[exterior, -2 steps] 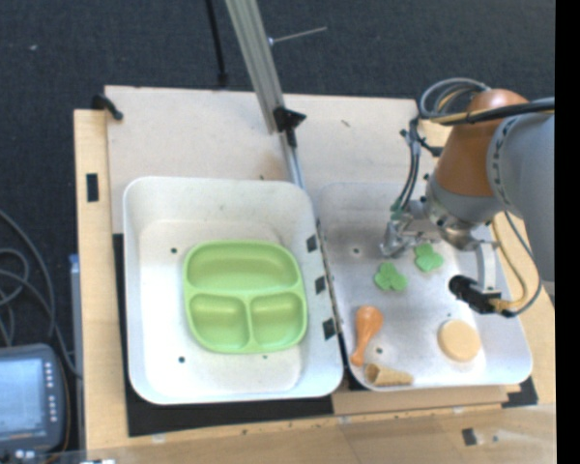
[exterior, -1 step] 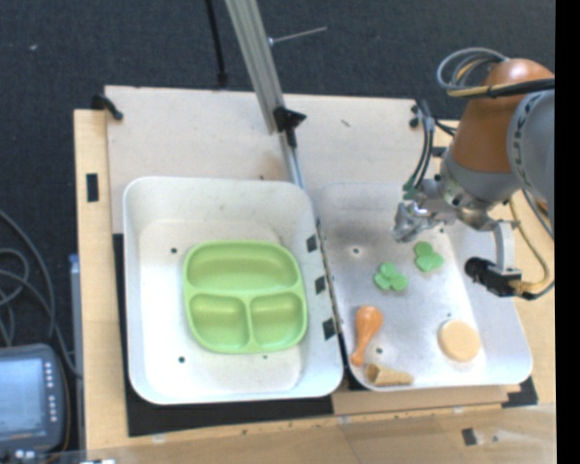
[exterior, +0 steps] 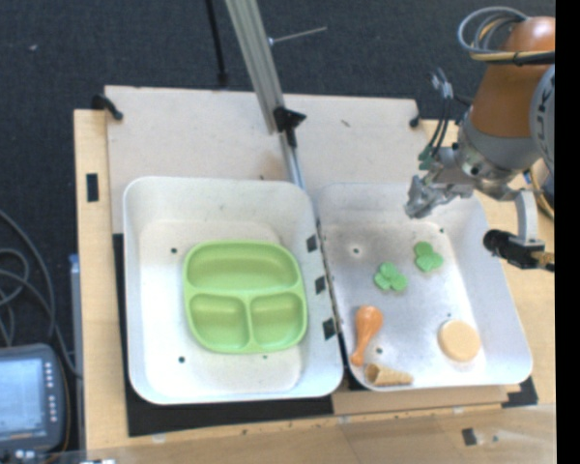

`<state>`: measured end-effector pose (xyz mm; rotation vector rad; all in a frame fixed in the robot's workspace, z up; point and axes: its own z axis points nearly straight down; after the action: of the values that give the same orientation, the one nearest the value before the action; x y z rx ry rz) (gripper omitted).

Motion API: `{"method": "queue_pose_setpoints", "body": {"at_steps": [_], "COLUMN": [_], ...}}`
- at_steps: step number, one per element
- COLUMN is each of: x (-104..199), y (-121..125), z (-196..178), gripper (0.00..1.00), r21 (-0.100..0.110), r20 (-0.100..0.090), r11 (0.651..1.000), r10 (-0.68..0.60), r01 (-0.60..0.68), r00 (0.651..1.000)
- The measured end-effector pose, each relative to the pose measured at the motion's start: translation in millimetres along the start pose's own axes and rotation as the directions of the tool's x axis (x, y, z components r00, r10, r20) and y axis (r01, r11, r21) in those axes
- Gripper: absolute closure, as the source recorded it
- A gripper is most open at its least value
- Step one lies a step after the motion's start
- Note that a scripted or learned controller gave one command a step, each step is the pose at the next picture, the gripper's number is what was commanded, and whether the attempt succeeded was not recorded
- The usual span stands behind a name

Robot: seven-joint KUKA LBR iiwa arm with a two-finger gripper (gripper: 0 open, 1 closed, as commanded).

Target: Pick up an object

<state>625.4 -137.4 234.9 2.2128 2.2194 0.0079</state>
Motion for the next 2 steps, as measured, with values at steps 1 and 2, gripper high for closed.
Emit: {"method": "queue_pose_setpoints", "body": {"at_steps": [1, 2], "x": [-1, 46], "y": [1, 6], "z": [-14, -22], "gripper": [1.00, 1.00], "r21": [0.006, 0.006], "r20": [-0.001, -0.003], "r11": [1.000, 1.000], "r10": [-0.001, -0.004], "r01": [0.001, 0.004], "r00": [1.000, 1.000]}}
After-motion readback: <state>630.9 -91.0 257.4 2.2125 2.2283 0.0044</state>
